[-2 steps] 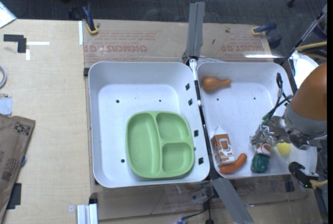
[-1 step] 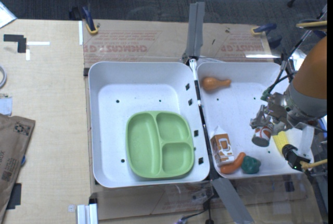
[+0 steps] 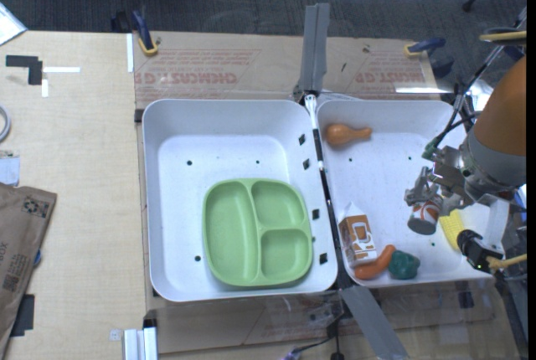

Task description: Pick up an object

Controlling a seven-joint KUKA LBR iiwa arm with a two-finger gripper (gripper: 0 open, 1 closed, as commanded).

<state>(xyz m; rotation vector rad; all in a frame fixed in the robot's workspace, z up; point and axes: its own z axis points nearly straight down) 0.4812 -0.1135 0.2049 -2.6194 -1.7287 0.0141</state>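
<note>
My gripper (image 3: 425, 198) hangs low over the right side of the right bin (image 3: 385, 162), reaching in from the right. Directly under its tip is a small grey can with a red and white label (image 3: 422, 221), touching or very close to the gripper. A yellow corn cob (image 3: 452, 228) lies just right of the can. A brown and white carton (image 3: 358, 236) stands near the bin's front left. An orange carrot (image 3: 377, 263) and a green lump (image 3: 404, 264) lie at the front. An orange drumstick-shaped toy (image 3: 346, 133) rests at the back left.
The left bin (image 3: 167, 182) holds a green divided plate (image 3: 255, 231). A grey post (image 3: 316, 48) rises behind the divider between the bins. The arm's body (image 3: 502, 132) covers the right bin's right wall.
</note>
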